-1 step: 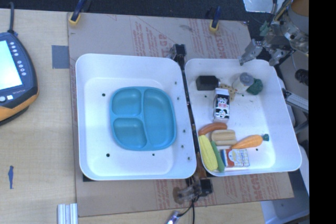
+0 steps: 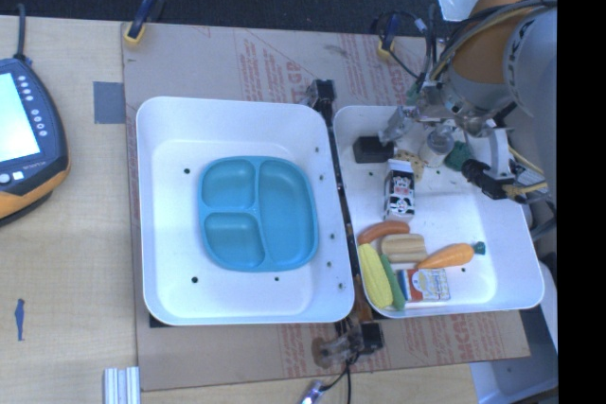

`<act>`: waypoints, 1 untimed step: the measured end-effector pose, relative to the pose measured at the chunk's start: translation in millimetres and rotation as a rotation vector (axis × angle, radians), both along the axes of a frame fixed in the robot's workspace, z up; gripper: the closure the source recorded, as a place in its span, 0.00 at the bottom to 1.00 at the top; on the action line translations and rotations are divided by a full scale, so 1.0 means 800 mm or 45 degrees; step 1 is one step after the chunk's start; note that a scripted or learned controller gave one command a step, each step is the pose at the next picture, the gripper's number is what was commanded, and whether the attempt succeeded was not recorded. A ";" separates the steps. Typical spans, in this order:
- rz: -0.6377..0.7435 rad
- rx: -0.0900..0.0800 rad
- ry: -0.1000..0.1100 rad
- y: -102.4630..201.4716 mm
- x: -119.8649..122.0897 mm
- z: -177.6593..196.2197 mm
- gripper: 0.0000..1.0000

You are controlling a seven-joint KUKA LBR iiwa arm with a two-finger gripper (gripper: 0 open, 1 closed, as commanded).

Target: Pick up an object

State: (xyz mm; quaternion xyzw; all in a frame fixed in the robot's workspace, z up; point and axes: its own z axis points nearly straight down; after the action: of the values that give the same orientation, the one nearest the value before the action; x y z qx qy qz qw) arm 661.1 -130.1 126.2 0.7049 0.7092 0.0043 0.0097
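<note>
My gripper hangs low over the far end of the right bin, with the grey arm coming in from the right. Just in front of it lies a small cow-patterned milk carton, apart from the gripper. Further toward the front of this bin lie a sausage, a tan bread roll, an orange carrot, a yellow corn cob and a flat white packet with a red label. Nothing shows held in the gripper.
The left bin holds a blue divided plate. A tablet-like pendant lies at the bench's left edge. Clamps sit along the cardboard's far edge. Bare bin floor lies right of the carton.
</note>
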 end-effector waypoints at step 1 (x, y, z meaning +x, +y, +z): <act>-0.002 0.009 0.032 0.033 -0.136 -0.017 0.00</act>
State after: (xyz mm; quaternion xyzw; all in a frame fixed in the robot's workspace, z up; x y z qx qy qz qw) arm 552.6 -103.5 112.8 0.7055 0.7087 -0.0020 -0.0016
